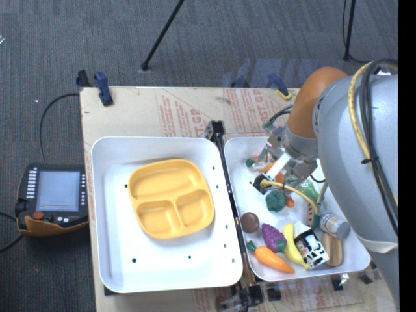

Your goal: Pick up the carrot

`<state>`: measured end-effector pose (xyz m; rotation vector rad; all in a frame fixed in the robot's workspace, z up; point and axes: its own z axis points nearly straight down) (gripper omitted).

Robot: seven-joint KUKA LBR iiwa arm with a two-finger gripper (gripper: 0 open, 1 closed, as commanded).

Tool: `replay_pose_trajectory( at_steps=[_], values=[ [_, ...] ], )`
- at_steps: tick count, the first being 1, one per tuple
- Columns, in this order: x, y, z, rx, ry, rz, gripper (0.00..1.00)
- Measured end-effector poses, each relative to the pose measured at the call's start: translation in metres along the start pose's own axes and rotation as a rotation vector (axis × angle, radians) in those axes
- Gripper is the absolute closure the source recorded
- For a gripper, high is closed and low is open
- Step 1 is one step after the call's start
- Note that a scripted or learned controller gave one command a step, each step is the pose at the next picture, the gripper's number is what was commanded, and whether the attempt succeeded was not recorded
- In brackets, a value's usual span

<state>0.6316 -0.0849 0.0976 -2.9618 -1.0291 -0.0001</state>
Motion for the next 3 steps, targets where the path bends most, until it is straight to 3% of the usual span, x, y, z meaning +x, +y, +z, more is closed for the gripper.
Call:
replay_pose_trajectory(
  at_steps=[1, 2, 3],
  values=[
    [-0.066, 0.000, 0.012, 0.003, -0.008, -0.030, 0.00],
    [-0.022, 0.032, 0.010, 0.012, -0.015, 0.040, 0.00],
    [-0.008, 0.003, 0.011, 0.004, -0.006, 0.328, 0.00]
  ],
)
